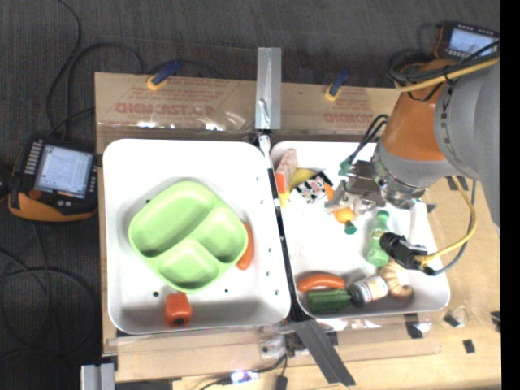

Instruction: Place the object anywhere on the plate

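Note:
The light green plate (188, 232), with three compartments, lies in the left bin (122, 169). My gripper (348, 210) hangs over the middle of the right bin (309, 234), well to the right of the plate. A small orange object (344, 214) sits between its fingertips, with a teal bit (351, 228) just below it. The fingers look shut on this orange object.
An orange piece (246, 250) leans at the plate's right edge and an orange-red block (177, 307) lies at the left bin's front. The right bin holds a banana (302, 175), a patterned card (311, 188), a green bottle (377, 246), a sausage (321, 283), a cucumber (329, 301) and a small bottle (370, 289).

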Controlling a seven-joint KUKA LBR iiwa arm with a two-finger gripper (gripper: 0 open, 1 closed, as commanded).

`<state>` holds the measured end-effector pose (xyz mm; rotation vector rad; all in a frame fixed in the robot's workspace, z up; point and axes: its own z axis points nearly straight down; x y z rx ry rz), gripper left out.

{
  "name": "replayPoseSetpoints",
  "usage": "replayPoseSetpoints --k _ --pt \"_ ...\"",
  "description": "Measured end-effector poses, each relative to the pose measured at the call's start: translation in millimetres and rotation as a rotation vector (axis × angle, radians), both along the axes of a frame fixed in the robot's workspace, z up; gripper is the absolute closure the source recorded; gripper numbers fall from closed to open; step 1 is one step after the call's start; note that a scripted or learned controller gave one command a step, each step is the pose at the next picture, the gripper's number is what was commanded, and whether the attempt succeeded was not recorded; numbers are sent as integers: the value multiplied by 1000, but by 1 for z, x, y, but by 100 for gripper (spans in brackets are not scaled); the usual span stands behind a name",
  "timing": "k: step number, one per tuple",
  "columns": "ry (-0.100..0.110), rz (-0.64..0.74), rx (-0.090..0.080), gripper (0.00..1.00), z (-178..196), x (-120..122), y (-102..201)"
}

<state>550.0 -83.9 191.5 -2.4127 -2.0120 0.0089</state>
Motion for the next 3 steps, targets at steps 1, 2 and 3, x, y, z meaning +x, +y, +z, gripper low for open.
replayPoseSetpoints --k 1,2,3 --pt "0 69 2 100 -8 28 55" --pt "0 135 1 100 -9 13 53" --pt "-1 204 0 100 -9 42 53"
